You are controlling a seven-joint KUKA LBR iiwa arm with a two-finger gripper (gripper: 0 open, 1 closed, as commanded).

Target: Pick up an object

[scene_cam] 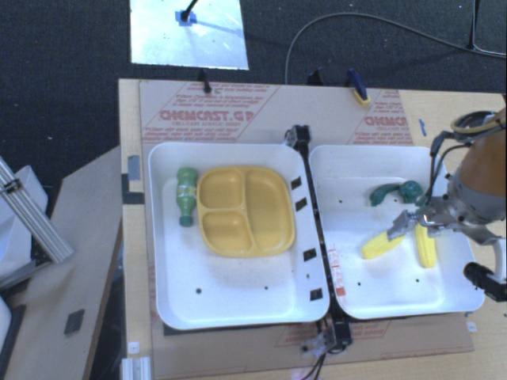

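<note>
The right bin [348, 291] holds three loose objects. A yellow banana-shaped piece [382, 245] lies near its middle, and a yellow corn-like piece [426, 249] lies just right of it. A teal-green object [396, 191] rests further back. My gripper [417, 223] hangs low over the bin, just above the top ends of the two yellow pieces, below the arm's orange band [482, 169]. It looks open, and nothing shows between its fingers [401, 223].
The left bin [162, 275] holds a yellow divided plate [242, 210] and a green bottle [186, 196] lying beside its left edge. A black divider [310, 212] runs between the bins. A cable [440, 153] loops by the arm at the right.
</note>
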